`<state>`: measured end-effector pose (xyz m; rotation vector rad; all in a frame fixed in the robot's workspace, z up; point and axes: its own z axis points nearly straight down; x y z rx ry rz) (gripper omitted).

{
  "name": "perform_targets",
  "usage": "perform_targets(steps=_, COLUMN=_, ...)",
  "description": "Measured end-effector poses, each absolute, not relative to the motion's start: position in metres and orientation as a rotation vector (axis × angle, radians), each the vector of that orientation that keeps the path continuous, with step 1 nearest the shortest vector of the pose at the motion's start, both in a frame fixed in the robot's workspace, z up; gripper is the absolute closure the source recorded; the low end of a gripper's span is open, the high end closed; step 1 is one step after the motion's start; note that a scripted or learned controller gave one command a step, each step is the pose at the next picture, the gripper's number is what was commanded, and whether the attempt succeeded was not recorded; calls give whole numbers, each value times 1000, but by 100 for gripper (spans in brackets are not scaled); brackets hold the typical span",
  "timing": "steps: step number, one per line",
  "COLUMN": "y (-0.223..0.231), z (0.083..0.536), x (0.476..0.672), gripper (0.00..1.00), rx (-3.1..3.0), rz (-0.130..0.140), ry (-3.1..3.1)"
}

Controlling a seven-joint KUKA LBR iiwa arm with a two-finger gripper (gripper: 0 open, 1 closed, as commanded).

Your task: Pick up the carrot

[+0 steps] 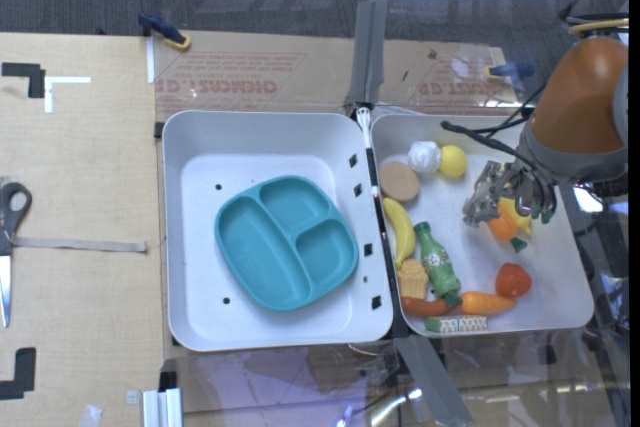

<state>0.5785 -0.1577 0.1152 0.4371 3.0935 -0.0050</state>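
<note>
Two shallow white bins are seen side by side on the bench. In the left bin (180,245) a teal divided plate (287,242) with three compartments is laid flat, turned at a slant.

The right bin (570,305) is occupied by toy foods. The carrot (487,302) is found near the front wall, lying on its side, its orange body pointing toward the right, with a red chili pepper (424,308) just beside its left end and a small printed label (461,323) below it. A green bottle (436,260) is laid at a slant above the carrot's left end, a corn cob (411,278) is set to the bottle's left, and a banana (400,227) is stretched along the bin's left wall. A round tan disc (400,182), a white lump (424,156) and a lemon (453,161) are grouped near the back. A tomato (513,280) is placed to the upper right of the carrot, apart from it.

The gripper (490,203) is lowered into the right bin's middle right, well apart from the carrot, over a yellow and orange toy (511,221). Whether it is released or clenched cannot be told.

On the bench, scissors (10,235) are seen at the left edge.
</note>
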Motion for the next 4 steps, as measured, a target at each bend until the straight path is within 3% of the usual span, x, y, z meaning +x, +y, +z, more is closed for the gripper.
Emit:
perform_targets(steps=1, y=-157, z=115, x=578, gripper=0, rx=437, rz=-5, ry=3094)
perform_targets(steps=2, y=-185, z=93, x=578, gripper=0, rx=672, rz=-1, ry=3064)
perform_targets(steps=3, y=-185, z=104, x=580, gripper=100, rx=665, rz=-3, ry=3060)
perform_targets(steps=4, y=-182, z=93, x=536, gripper=100, rx=562, rz=-1, ry=3086)
